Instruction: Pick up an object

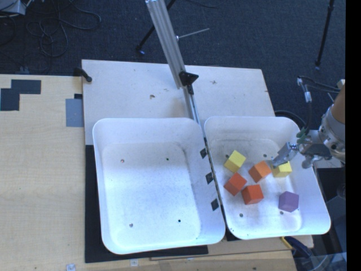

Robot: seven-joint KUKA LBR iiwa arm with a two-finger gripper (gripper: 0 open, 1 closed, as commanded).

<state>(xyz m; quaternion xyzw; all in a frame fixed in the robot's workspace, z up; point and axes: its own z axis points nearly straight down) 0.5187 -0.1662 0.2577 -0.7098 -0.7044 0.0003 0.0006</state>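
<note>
Gripper (284,158): seen low over right bin (316,222), fingertips at small yellow cube (282,169); opening cannot be told, grasp not confirmed | Count: yellow cubes 2 (second (235,161)), orange cubes 3 (259,171) (236,183) (252,194), purple cube 1 (288,201), bins 2 (left bin (107,137)) | Small yellow cube: right-centre of right bin, slightly turned; no long axis discernible.

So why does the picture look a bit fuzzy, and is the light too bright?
Camera view: soft all over, so the pincer by the small yellow block blurs; the left bin and right bin glare nearly pure white; blocks cast only faint shadows; the floor stays dark.
</note>
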